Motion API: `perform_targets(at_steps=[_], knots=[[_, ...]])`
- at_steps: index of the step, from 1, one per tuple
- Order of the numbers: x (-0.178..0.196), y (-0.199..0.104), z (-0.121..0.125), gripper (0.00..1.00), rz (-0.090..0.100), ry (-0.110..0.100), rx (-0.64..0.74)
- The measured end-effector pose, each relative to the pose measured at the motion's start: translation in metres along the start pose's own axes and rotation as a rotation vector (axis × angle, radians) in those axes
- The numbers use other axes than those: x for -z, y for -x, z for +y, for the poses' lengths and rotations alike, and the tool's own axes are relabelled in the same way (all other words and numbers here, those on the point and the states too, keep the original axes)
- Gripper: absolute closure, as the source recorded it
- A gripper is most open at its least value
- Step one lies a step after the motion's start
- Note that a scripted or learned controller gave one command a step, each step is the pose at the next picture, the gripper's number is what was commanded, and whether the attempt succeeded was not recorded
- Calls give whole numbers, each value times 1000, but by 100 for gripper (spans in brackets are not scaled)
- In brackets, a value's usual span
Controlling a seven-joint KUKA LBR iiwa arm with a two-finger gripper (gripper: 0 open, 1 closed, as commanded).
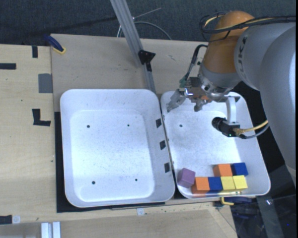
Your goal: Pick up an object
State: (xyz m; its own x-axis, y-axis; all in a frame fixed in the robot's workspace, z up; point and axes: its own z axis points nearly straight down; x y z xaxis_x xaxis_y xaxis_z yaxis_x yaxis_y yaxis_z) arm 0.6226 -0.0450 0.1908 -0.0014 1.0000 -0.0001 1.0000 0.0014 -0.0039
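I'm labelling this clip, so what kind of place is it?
Probably a robotics lab bench set up for grasping trials: a robot arm over two white bins, coloured blocks in the right one, and tape marks on the plywood top.

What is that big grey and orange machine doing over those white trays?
It is a robot arm set to pick up an object. Its pincer sits over the far end of the right tray, with nothing between its fingers. The small blocks lie clustered at the tray's near edge: a purple block, two orange, two blue and two yellow ones. So the pincer is well away from the blocks, and none has been picked up yet. The left tray sits right beside it.
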Motion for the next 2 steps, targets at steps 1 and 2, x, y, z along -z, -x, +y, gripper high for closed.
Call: perform_targets(at_steps=[1, 2], knots=[[1, -17, -3, 0, 0, 1, 1], [1, -48, 32, 0, 1, 5, 3]])
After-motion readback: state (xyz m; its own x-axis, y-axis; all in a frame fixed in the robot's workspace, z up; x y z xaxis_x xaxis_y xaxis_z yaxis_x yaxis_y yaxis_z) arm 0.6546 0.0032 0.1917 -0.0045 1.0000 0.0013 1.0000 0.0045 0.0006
